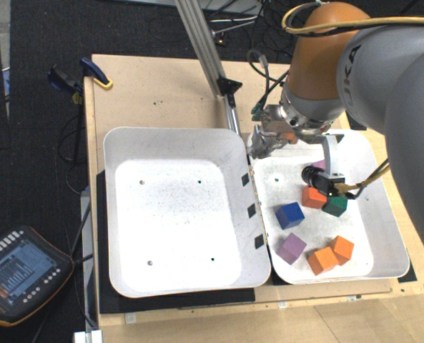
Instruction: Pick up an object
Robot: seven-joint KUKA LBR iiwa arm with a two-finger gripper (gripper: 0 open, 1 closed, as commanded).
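Nearest me, off the front left corner of the worktop (161,84), a pendant (18,274) lies screen up. On the worktop the left bin (176,213) and the right bin (380,227) sit side by side with their rims meeting.

Every item I can pick lies in the right bin. At its front, an orange cube (322,260) touches a second orange cube (342,249) on its right. A purple cube (292,248) sits just to their left. Further back, a blue cube (290,214) stands on its own, near the bin's left wall. Behind it, an orange block (314,197) and a green block (334,206) lie against each other, partly covered by wrist hardware.

The hand (265,143) hangs over the far left corner of the right bin, well apart from the front cubes. I cannot tell whether it is wide or narrow.

At the far left corner of the worktop, a clamp (90,73) grips the edge.
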